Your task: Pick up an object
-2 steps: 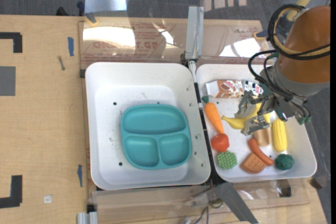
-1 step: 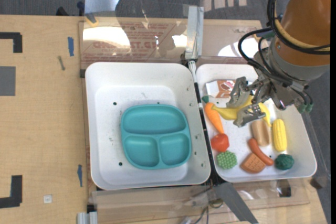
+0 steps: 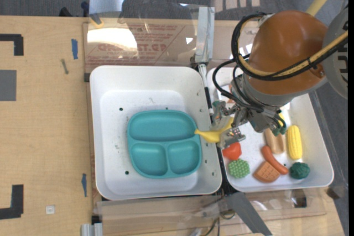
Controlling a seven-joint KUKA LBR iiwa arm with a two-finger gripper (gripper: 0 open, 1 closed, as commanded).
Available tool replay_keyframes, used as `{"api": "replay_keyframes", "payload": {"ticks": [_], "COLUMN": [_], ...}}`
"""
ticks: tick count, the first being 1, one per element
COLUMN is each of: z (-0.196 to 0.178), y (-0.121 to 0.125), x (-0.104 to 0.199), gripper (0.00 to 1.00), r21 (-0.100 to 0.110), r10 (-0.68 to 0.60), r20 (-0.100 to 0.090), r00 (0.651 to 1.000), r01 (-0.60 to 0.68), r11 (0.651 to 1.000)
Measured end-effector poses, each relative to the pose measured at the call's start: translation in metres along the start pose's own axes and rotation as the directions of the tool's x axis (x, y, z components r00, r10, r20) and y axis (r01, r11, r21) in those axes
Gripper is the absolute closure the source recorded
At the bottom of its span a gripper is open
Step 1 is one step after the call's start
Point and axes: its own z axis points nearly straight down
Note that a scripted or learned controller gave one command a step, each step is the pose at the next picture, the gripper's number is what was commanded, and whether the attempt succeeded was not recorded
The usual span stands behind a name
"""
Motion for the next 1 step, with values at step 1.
{"api": "replay_keyframes", "payload": {"ticks": [1], "z": [0.0548], "y": [-0.0571], "x": [-0.0101], "gripper": [1.0], "r21": [0.003], "r10": [-0.227], "r20": [0.003], "r00": [0.974], "r01": [0.227], "r11": [0.974]}}
